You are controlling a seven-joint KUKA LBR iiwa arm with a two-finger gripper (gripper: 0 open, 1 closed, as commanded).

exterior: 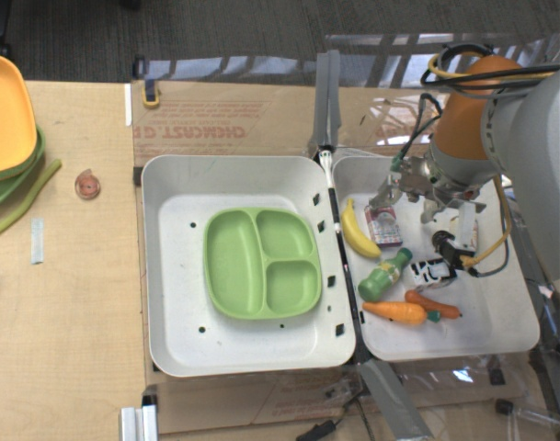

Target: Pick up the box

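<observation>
Hovering gripper [390, 194], finger state unclear; box [383, 225] just below it, banana [357, 231] to its lower-left.

a single fixed camera is looking down from above at a slant, taking in the whole surface [77, 338] from a moderate distance. it is framing both white bins, the left bin [160, 274] mid-frame and the right bin [509, 329] beside it, with the arm [500, 108] reaching in from the right and dark floor lying at the far edge.
</observation>
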